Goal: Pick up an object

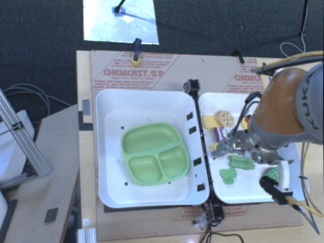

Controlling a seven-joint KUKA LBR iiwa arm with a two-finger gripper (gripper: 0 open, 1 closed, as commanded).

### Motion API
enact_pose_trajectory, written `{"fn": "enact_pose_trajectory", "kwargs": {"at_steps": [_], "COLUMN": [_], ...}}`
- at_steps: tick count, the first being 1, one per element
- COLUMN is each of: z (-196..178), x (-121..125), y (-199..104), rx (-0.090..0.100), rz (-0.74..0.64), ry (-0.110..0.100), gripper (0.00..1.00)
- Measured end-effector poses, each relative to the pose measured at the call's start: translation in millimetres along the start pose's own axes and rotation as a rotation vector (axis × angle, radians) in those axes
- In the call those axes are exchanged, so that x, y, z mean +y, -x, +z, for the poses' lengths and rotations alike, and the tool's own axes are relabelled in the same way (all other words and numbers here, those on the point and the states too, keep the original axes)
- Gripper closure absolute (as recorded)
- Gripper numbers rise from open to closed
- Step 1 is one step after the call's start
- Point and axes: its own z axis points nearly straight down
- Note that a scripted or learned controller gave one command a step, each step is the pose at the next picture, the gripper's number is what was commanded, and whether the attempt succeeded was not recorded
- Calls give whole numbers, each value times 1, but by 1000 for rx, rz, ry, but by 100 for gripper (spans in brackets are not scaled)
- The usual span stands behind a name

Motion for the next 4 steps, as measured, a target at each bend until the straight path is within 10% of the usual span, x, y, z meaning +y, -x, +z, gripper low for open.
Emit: {"fn": "enact_pose_trajectory", "kwargs": {"at_steps": [1, 2, 3, 4], "z": [106, 88, -1, 4], "x": [-2, 2, 1, -1], "y": [47, 47, -37, -31], "rx": [-6, -10, 2, -1], "rz": [12, 11, -4, 7], "ry": [-1, 11, 2, -5], "gripper": [0, 100, 100, 0]}}
